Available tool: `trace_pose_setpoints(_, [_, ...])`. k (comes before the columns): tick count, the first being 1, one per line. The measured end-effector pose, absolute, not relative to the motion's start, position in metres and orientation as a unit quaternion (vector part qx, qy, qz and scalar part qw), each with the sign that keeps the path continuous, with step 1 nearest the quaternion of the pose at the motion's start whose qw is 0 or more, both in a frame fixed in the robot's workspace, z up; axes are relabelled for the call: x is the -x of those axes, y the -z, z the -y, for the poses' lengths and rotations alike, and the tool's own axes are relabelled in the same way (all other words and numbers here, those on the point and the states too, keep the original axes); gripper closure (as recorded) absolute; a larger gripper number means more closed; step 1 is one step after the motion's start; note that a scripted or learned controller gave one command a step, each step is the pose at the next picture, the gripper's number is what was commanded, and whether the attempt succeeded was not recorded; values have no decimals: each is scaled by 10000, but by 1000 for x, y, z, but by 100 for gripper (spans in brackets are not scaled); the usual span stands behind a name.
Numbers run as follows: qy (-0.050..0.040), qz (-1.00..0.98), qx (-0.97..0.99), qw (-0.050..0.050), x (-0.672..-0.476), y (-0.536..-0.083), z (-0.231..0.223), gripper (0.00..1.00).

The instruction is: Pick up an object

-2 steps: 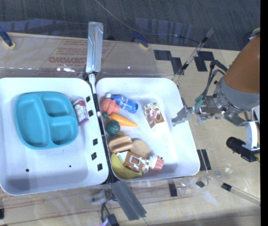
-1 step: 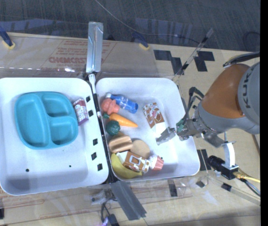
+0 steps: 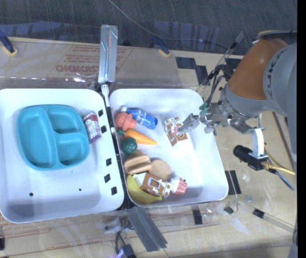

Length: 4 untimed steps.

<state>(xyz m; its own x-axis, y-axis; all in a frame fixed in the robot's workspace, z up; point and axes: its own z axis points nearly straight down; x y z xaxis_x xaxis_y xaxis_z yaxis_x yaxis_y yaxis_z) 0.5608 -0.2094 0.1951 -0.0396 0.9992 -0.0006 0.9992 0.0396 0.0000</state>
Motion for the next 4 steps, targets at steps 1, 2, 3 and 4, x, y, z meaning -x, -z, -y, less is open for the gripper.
trace_pose_setpoints(1, [8,-7207,-6933,-4,-560,-194,210,0])
trace_pose_setpoints(2, [-3,-7977,-6031,3,-630,-169,181,0])
trace_pose_setpoints(3, [-22,-7875,-6163,32,-644,-97,196,0])
trace_pose_setpoints(4, [-32,-7900,-6131,51,-647,-110,194,100])
